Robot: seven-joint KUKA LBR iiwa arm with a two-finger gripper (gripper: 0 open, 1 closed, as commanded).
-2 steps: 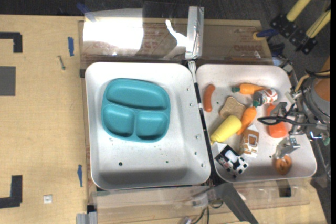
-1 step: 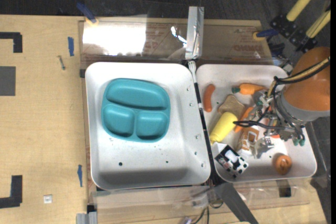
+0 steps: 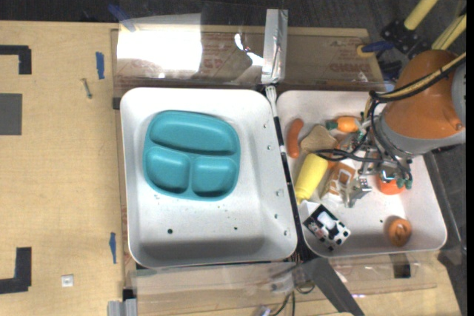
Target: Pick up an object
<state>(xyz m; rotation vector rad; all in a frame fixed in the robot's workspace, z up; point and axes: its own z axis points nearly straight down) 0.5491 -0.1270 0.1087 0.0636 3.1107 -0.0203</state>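
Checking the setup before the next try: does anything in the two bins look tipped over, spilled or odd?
Nothing stands out. The teal divided tray lies flat in the left bin; the right bin holds loose toys, such as a yellow piece, scattered but contained.

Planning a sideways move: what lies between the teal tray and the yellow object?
In the camera view, bare left bin floor, then the bins' adjoining rims, separate the teal tray from the yellow object.

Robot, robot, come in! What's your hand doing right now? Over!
Hand down in right bin, among the toys. Grip unclear. Yellow toy beside it. Teal tray alone in left bin.
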